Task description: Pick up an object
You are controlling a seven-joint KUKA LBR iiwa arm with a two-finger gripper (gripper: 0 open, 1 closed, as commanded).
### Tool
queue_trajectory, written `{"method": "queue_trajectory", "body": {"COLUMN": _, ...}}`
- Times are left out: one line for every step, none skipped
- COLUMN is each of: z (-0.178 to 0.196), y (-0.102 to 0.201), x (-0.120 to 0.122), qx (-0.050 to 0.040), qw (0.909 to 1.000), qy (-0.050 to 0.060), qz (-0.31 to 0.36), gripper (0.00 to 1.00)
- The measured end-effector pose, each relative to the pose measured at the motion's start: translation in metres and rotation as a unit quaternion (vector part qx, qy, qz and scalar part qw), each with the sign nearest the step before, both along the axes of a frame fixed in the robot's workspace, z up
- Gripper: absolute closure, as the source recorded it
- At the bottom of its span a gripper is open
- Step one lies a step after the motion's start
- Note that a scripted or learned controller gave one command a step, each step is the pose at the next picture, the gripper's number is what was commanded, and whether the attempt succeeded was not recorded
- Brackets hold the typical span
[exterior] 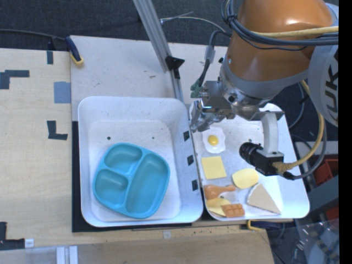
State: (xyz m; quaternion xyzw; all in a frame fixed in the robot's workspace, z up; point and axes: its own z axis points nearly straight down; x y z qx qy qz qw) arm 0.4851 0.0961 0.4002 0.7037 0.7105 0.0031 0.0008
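Orange-banded arm (275, 37) over right bin's (294, 202) far half

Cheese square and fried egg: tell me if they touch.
Apart. The camera view shows a strip of white bin floor between the fried egg and the cheese square.

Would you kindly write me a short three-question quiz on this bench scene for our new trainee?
1. True or false: the blue three-compartment plastic plate lies in the left white bin.
2. Which food lies nearest the gripper? A) fried egg toy B) beige wedge slice C) square yellow cheese slice
3. Fill in: the toy foods lie in the ___ white bin.

Key: 1 true; 2 A; 3 right.
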Motion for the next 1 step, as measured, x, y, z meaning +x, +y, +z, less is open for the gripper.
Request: {"method": "queue_trajectory", "body": {"z": 0.1434, "y": -0.0585, "x": 0.0021, "qx": -0.0015, "qw": 1.0, "qy": -0.002, "qz": -0.005, "gripper": 1.0}}
